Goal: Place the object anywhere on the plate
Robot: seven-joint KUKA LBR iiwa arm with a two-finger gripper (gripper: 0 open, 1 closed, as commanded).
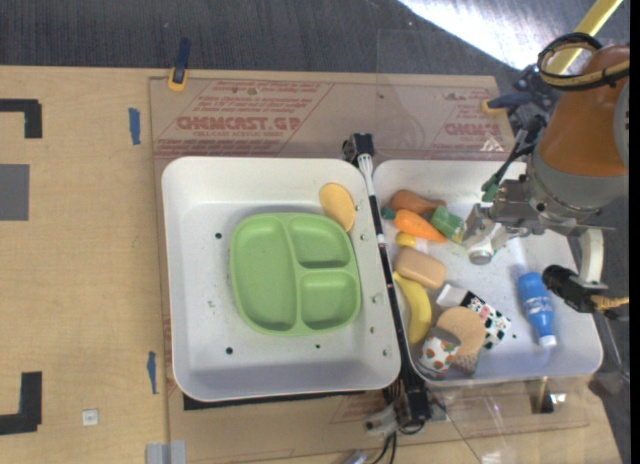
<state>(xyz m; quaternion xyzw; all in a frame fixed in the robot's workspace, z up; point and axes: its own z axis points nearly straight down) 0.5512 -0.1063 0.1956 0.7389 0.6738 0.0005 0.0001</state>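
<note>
A green divided plate lies flat in the middle of the left white bin. Just off the plate's upper right corner, a yellow oval toy rests on the bin floor beside the divider. My gripper hangs over the right white bin, pointing down near its upper middle. A small green piece and an orange carrot lie just to its left. Nothing is visibly held in the gripper.
The right bin holds several toys: a brown sausage, a tan bread piece, a yellow banana, a blue bottle, a cookie-like piece and a black and white block. A black clamp sits on the divider's far end.
</note>
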